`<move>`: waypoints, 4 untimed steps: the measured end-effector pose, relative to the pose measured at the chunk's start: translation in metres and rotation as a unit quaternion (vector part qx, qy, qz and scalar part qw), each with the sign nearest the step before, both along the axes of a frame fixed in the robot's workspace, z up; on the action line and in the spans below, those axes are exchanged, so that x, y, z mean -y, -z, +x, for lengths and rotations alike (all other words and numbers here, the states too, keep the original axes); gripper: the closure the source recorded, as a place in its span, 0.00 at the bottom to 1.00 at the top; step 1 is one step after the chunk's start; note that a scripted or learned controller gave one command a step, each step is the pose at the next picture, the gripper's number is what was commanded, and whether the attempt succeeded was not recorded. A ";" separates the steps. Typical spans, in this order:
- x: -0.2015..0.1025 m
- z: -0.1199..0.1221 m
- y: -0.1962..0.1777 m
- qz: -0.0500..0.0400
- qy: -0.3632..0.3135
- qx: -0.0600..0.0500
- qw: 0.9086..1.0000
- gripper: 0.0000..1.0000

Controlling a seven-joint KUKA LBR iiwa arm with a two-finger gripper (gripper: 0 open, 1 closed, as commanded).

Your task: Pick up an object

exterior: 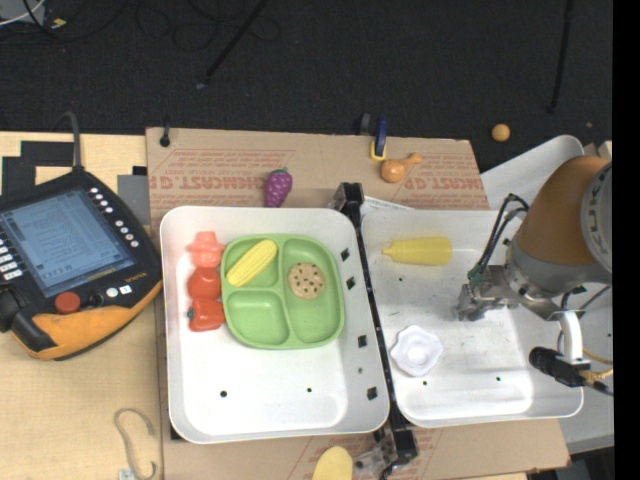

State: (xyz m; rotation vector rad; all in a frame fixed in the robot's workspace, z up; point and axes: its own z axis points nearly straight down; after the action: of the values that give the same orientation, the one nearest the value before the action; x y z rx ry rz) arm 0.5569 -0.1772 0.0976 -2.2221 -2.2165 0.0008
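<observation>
Because the hand (478, 300) sits low inside the right bin (540, 400), just below the yellow bottle (417, 252), you're lined up for it, though I cannot tell its grip state.

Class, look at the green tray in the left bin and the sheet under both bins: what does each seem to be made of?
Green tray: probably moulded plastic, smooth with a slight sheen, uniform colour and rounded compartment walls.
Sheet: looks like corrugated cardboard, matte brown with red printed lettering and a fold line.
</observation>
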 end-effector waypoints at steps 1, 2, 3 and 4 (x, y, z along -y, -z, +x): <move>-0.009 0.001 -0.049 -0.001 -0.001 0.002 1.000 1.00; -0.009 0.004 -0.091 -0.001 -0.001 0.002 1.000 1.00; -0.007 0.005 -0.132 -0.001 -0.001 0.003 1.000 1.00; -0.059 0.012 -0.133 0.000 -0.003 0.001 1.000 1.00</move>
State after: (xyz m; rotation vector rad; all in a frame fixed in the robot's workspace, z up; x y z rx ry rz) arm 0.5694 -0.1184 0.2309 -2.2154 -2.2234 -0.0014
